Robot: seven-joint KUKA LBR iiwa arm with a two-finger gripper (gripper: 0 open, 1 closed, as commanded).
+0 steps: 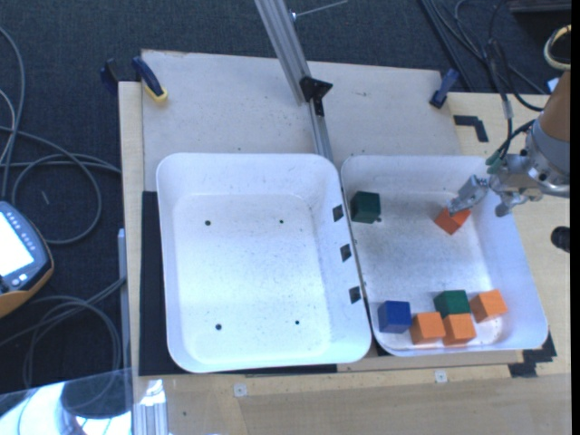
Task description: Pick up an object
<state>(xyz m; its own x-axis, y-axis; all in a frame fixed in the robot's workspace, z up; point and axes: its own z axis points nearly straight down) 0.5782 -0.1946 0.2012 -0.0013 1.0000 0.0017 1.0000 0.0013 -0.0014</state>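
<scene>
Right bin [517,270] has four orange, two green, one blue cube-shaped blocks; gripper [485,198] fingers spread open, one orange block [450,219] below them.

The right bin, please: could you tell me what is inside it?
Inside the right bin: a dark green cube, an orange block by the pincer, and a blue, green and orange cluster along the near wall.

Two white bins [181,188] sit side by side on the table [227,107]; seven blocks in all. Four are orange blocks [450,220], one just beneath the fingers [471,193]; two are green blocks [365,207]; one is a blue block [394,315].
</scene>
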